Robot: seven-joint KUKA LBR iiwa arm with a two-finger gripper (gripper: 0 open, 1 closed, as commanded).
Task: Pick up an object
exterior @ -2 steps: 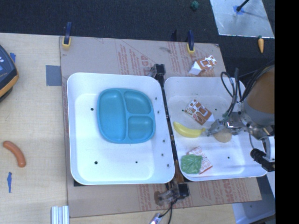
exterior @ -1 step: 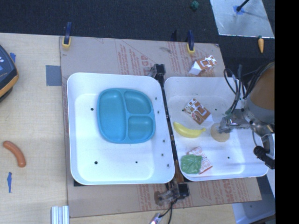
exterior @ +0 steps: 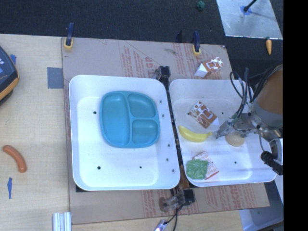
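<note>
Two white bins [exterior: 77, 129] sit on cardboard. Over the right one, the gripper [exterior: 234, 130] hovers beside a banana [exterior: 193, 134]. Its grip can't be told.

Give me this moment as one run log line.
two-finger gripper: low in right white bin | beside yellow banana | left white bin: blue divided plate

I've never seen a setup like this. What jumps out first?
Probably the blue divided plate, alone in the left bin. Next, the right bin with a yellow banana, two small cartons and a green packet, where the grey arm's gripper reaches in from the right, close to the banana's tip.
</note>
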